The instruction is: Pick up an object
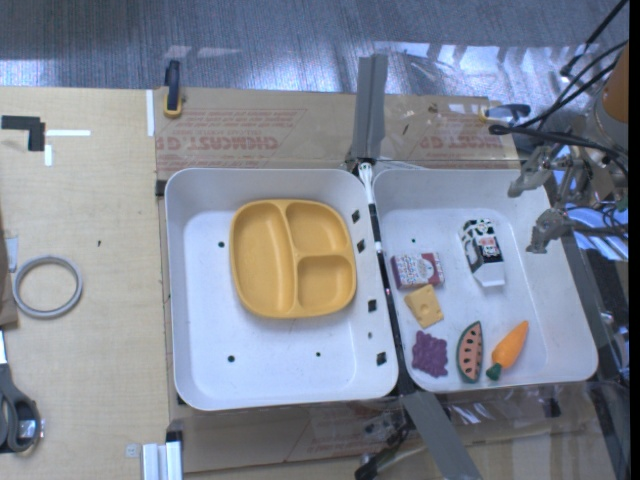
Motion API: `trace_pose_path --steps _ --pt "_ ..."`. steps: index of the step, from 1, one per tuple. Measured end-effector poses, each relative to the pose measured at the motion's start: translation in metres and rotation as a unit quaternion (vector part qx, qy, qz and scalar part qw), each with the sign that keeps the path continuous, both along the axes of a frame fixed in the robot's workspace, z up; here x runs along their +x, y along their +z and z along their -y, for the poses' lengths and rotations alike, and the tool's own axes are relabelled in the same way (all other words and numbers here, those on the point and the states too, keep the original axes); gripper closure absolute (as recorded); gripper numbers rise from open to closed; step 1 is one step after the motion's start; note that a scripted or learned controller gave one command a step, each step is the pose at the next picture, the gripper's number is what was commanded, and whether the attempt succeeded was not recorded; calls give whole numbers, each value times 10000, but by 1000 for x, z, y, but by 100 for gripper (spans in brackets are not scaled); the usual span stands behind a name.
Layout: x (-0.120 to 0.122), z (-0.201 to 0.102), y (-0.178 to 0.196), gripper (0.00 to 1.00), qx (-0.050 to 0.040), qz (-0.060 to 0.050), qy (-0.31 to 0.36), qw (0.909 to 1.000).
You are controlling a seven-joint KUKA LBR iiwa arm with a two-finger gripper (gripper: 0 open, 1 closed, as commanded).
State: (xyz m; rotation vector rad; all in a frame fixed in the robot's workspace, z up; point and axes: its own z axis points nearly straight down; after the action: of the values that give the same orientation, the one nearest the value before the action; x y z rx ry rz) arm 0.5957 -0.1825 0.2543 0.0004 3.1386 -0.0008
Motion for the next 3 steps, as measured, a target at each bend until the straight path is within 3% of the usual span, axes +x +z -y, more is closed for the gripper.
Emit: trace_pose_path --steps 1,2,3 --pt "35 29 -28 0 -1 5 -514 9987" --pt "59 39 -55 0 0 7 -2332 9724" --pt "54 39 -97 0 3 0 -4236 9058"
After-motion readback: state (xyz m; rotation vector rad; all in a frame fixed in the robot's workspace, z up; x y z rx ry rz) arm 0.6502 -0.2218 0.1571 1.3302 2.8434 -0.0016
